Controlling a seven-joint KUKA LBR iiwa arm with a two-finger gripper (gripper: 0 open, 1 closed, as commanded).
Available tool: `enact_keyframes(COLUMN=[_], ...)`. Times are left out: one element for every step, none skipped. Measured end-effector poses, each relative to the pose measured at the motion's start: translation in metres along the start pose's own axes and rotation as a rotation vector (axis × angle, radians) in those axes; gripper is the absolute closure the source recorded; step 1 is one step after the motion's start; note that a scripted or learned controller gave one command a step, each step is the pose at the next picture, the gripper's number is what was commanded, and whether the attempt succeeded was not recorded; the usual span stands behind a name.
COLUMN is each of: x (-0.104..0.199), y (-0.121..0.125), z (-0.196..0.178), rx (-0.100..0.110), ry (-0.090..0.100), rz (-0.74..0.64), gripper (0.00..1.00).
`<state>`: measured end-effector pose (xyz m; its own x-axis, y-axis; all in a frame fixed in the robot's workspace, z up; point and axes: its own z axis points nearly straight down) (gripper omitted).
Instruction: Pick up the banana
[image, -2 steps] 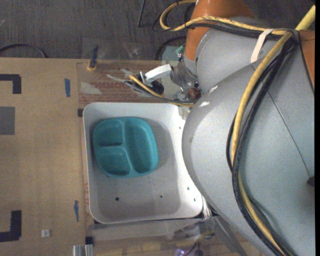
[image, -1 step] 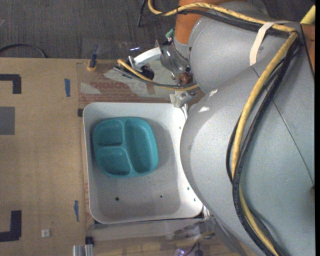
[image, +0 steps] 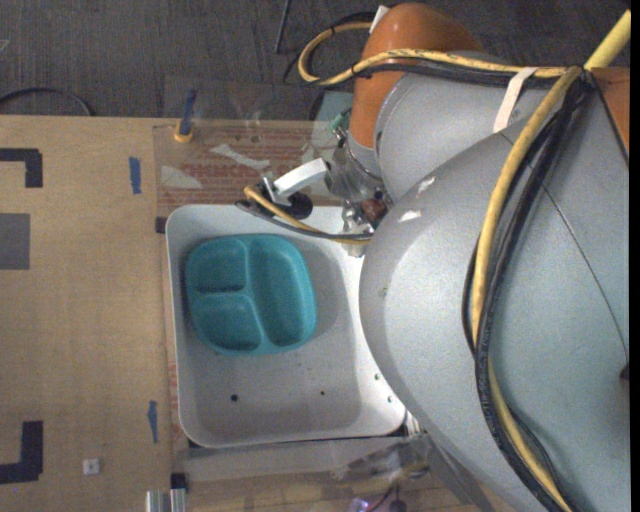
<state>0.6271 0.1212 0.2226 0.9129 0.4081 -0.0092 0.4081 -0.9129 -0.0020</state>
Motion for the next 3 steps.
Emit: enact_keyframes(x=[0.005,0.032,0.044], y=[0.013,-0.018,-0.027], z=[0.014,-0.044,-0.08], rx=[0.0,-0.002,-0.003], ry=[0.001,0.006,0.007], rz=[0.001,0.072,0.222], gripper=[1.0,1.0,1.0])
